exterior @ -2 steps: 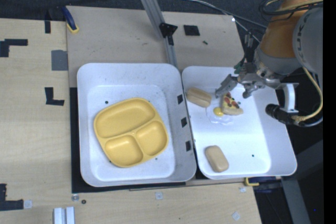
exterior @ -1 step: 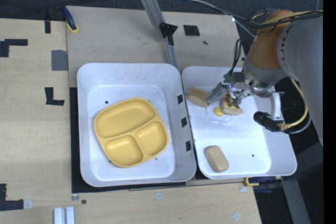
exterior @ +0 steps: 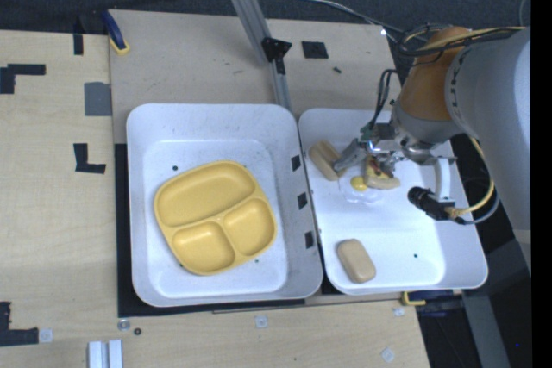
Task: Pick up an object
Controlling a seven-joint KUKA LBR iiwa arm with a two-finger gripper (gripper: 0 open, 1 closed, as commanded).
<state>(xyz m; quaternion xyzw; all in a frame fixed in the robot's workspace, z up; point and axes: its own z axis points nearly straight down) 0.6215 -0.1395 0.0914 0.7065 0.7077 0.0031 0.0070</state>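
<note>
Arm (exterior: 470, 90) comes in from the right, grey body with the orange band above the wrist, leaning down over the right bin (exterior: 457, 267). Gripper (exterior: 373, 175) sits low in that bin's upper middle, right over a small cluster of objects.

What I read under the gripper: a small yellow piece (exterior: 360, 183) and a tan piece (exterior: 384, 180) just beside it, both at the fingertips. I cannot tell whether either one is actually between the fingers or only lying beneath them; the fingers blur into the clutter, so how far they are open I cannot tell either.

Left of the gripper, a tan block (exterior: 324, 159) lies tilted near the bin's left wall, close to the gripper's metal parts, contact unclear.

A second tan block (exterior: 354, 260), rounded, lies flat near the bin's front left corner, well apart from the gripper.

A black cable (exterior: 435, 204) runs off the wrist over the right side of that bin.

Left bin (exterior: 147, 142) holds a yellow tray (exterior: 216, 217) with three compartments, lying flat and slightly turned, near the middle.

A grey pole (exterior: 246, 0) slants across the bench behind the bins.
</note>
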